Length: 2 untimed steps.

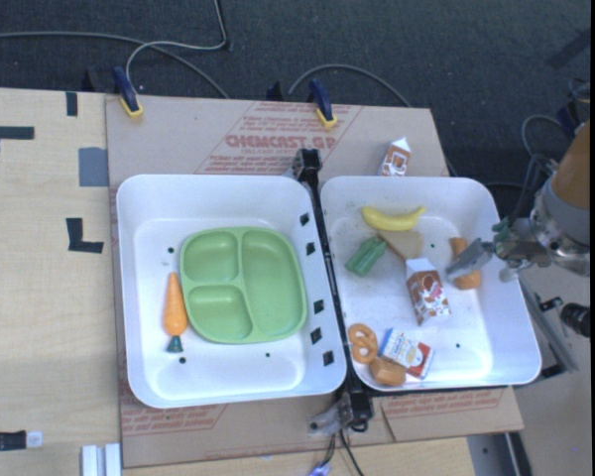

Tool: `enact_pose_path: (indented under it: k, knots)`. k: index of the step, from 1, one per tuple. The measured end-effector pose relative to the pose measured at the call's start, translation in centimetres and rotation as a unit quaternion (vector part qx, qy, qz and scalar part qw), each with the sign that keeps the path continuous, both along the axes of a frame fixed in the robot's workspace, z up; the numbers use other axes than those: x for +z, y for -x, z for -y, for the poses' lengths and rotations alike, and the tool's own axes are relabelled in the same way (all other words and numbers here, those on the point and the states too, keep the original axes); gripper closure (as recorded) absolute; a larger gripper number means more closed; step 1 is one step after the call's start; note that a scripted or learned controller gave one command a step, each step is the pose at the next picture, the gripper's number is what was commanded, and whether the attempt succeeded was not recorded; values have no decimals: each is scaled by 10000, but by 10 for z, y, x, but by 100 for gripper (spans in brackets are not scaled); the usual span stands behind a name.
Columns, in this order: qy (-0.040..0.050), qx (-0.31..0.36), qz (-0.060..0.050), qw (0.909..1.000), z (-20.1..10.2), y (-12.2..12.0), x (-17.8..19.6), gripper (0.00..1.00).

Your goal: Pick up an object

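Note:
My gripper (473, 257) hangs over the right side of the right bin (511, 340), reaching in from the right edge. It sits directly above a small orange object (465, 280), part of which it covers. Left of it lie a red and white snack packet (427, 296), a tan wedge (406, 243), a green vegetable (366, 256) and a yellow banana (392, 216). Near the bin's front are a pretzel (362, 340), a small colourful packet (407, 353) and an orange fruit (387, 372).
The left bin (144, 365) holds a green divided plate (243, 285) with an orange carrot (175, 306) beside it on the left. A small carton (397, 158) stands outside the right bin at the back. Two clamps (324, 113) hold the cardboard base.

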<state>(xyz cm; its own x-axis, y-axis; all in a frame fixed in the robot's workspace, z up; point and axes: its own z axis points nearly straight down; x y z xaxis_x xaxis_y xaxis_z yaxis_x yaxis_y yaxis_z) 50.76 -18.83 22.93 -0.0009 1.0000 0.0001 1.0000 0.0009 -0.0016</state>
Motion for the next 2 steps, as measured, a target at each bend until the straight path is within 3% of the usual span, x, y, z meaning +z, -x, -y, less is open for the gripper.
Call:
enact_pose_path:
  k: [1, 2]
  knots:
    - [23, 1, 78, 10000, -54, -35, -117, 0]
    - [43, -6, 110, 9999, -54, -35, -123, 0]
